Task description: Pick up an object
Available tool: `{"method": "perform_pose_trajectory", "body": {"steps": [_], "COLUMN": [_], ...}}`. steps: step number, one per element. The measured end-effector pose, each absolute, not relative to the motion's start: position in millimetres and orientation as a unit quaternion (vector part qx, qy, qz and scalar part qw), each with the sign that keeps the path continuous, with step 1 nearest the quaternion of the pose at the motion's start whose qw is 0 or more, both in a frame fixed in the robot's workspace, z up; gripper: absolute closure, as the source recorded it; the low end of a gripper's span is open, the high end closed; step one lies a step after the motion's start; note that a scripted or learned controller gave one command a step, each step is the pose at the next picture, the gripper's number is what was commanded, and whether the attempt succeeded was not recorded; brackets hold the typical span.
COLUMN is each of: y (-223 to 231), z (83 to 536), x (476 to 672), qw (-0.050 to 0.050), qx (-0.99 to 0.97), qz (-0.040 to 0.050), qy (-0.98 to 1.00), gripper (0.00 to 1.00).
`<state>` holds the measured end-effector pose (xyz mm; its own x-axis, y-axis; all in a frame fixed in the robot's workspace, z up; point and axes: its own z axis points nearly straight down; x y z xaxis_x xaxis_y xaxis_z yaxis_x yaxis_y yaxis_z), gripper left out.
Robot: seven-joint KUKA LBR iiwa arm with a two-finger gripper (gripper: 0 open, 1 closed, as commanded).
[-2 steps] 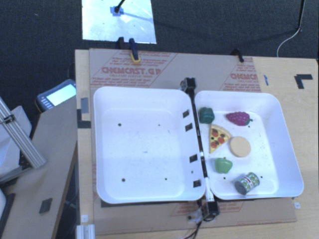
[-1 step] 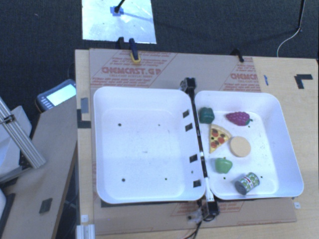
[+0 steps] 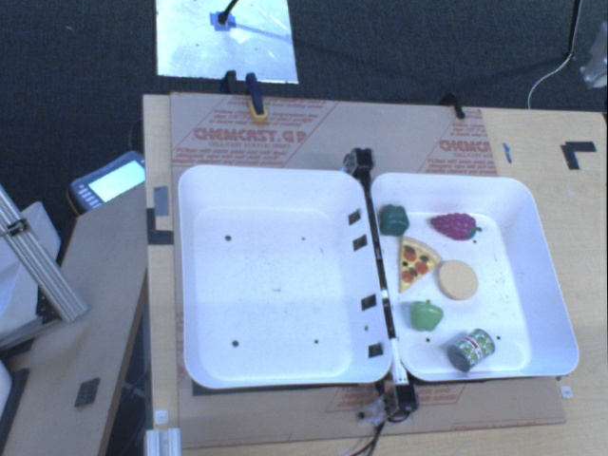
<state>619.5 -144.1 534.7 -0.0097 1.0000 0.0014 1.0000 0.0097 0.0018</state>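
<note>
A small can is lying on its side near the front of the right bin, its long axis slanting up toward the right.

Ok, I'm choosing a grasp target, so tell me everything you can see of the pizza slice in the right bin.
The pizza slice is a small toy wedge, plastic by its look, with a yellow-orange top, red round spots and a tan crust edge. It lies flat on the floor of the right bin, near the divider, its tip pointing towards the near side. The tan disc lies right beside it, possibly touching. The dark green pepper sits just beyond it.
</note>
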Motion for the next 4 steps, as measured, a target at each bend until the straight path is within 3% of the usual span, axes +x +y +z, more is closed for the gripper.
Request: {"method": "perform_pose_trajectory", "body": {"steps": [1,2,3,4], "y": [-72,-45,38,102], "z": [450,541,535,535], "x": [623.3,569.2,583.5,623.5], "qw": [-0.003,0.004,0.000,0.001], "qx": [0.703,0.704,0.702,0.704], "qz": [-0.0008,0.0042,0.0019,0.0020], "qy": [0.711,0.710,0.712,0.711], "gripper": [1.00,1.00,1.00,1.00]}}
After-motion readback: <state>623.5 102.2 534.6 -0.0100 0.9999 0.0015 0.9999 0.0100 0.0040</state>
